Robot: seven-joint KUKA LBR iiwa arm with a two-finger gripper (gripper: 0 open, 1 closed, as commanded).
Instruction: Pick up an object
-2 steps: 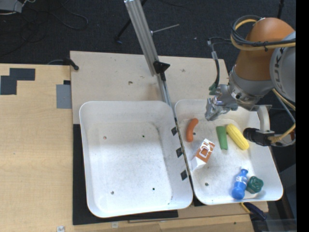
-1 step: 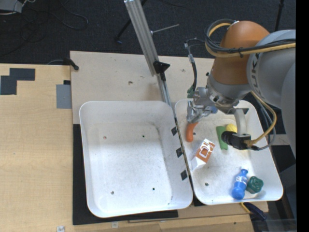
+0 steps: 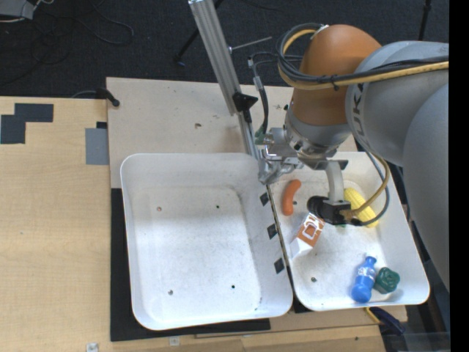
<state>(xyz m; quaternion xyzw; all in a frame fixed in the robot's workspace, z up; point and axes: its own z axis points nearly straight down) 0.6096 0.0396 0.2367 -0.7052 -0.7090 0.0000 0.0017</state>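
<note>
Orange tube [image 3: 291, 196] sits upper left in the right bin [image 3: 331, 273], close to its left wall, just under the claw [image 3: 277, 169]. Claw opening: can't tell. White carton [image 3: 308, 233] just below the tube; bare floor between carton and blue bottle [image 3: 363, 279].
</note>
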